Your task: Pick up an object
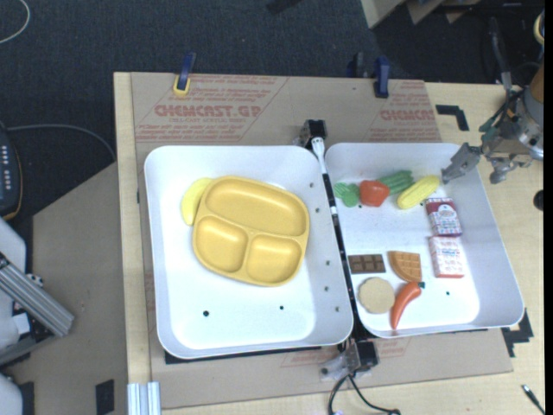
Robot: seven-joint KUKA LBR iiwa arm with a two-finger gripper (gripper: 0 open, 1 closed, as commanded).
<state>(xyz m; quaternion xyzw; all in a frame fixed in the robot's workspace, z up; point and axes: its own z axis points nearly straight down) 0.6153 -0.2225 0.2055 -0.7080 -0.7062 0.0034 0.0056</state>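
In the left bin (173, 258) I find a yellow sectioned tray (249, 230) lying flat, three compartments facing up; a yellow banana-like piece (193, 199) is tucked at its upper-left edge, touching it. The bin itself sits on a brown cardboard sheet (259, 106) clamped at the far edge.

Moving into the right bin (497, 266), the far row runs left to right: a green vegetable piece (346, 194), a red-orange tomato-like piece (373, 194) touching it, a green ridged piece (398, 181) just behind, and a yellow corn cob (417, 191) lying at a slant. Nearer the front — a dark chocolate bar (365, 264), a tan waffle square (404, 265) just beside it, a round tan cookie (375, 294) below the bar, and an orange-red chili pepper (405, 303) slanting under the waffle. Along the right side, two small red-and-white cartons (441, 217) lie one below the other, close together.

My gripper (480, 168) hangs at the far right corner of that bin, above its rim; one finger (460, 162) points toward the corn, well short of it. The fingers stand apart with nothing between them; every object lies untouched in the bins.
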